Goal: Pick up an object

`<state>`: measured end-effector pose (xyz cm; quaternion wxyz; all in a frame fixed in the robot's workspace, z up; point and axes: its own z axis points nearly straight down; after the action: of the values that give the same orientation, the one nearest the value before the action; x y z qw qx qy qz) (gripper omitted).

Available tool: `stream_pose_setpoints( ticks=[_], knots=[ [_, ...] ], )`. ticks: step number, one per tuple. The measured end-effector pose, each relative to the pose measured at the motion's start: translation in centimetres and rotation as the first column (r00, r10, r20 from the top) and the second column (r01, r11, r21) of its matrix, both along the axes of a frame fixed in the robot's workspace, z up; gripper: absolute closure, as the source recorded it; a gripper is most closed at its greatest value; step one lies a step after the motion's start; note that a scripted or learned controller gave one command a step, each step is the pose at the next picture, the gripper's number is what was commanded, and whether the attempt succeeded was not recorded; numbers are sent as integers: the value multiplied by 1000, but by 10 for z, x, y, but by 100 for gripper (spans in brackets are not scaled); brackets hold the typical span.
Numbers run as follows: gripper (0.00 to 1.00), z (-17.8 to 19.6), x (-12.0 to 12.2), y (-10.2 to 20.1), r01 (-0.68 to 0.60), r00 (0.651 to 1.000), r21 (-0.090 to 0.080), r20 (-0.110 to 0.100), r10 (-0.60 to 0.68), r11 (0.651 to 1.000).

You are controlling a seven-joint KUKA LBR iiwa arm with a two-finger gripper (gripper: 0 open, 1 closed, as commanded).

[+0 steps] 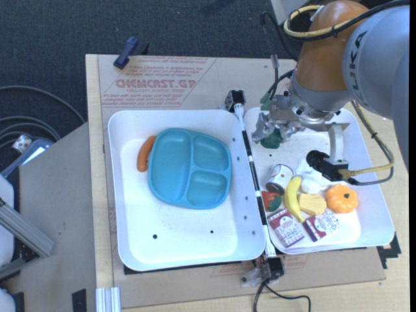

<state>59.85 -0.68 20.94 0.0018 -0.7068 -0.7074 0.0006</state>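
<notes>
- Silver two-finger gripper (272,134) is down in the right white bin (370,229), pinching a dark green object (273,139).
- Blue plastic divided tray (190,168) sits in the left white bin (130,226).
- Yellow banana (293,197) lies beside the small orange pumpkin (342,199).

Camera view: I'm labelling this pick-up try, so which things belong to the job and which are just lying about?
Job:
gripper over the right bin
dark green item at its tip
banana
orange pumpkin
red packets

Lying about:
blue tray in the left bin
orange piece beside it
blue clip
</notes>
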Motion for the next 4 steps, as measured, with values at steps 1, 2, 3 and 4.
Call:
stream_pose_setpoints(
  ticks=[1, 2, 3, 4],
  knots=[
    [100, 23, -41, 91, 0, 1000, 0, -1, 0, 1000],
    [100, 35, -62, 163, 0, 1000, -1, 3, 0, 1000],
    [100, 14, -29, 76, 2, 1000, -2, 1, -2, 1000],
    [100, 55, -119, 168, 0, 1000, -1, -2, 0, 1000]
  ],
)
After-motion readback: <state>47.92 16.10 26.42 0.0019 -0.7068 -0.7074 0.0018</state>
